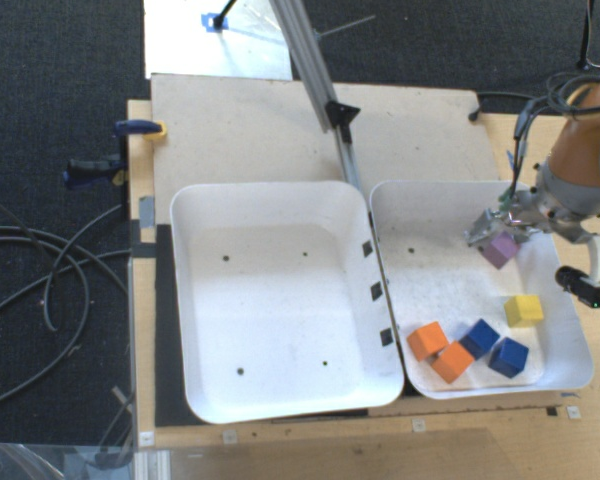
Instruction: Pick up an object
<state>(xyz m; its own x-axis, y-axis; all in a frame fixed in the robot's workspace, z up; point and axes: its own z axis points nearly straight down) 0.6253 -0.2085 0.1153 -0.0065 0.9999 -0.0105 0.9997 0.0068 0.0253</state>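
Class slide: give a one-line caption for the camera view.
End effector at a purple block in the right bin, near yellow, orange and blue blocks.

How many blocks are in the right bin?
6, all in the right bin: a purple block at the hand, a yellow block, two orange blocks and two blue blocks near the front. The arm may hide more.

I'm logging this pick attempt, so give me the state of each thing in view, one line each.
gripper: low over the right bin, at the purple block; grasp not discernible
purple block: right under the gripper
yellow block: resting in the right bin, apart
two orange blocks: touching each other
two blue blocks: side by side
left bin: on the bench
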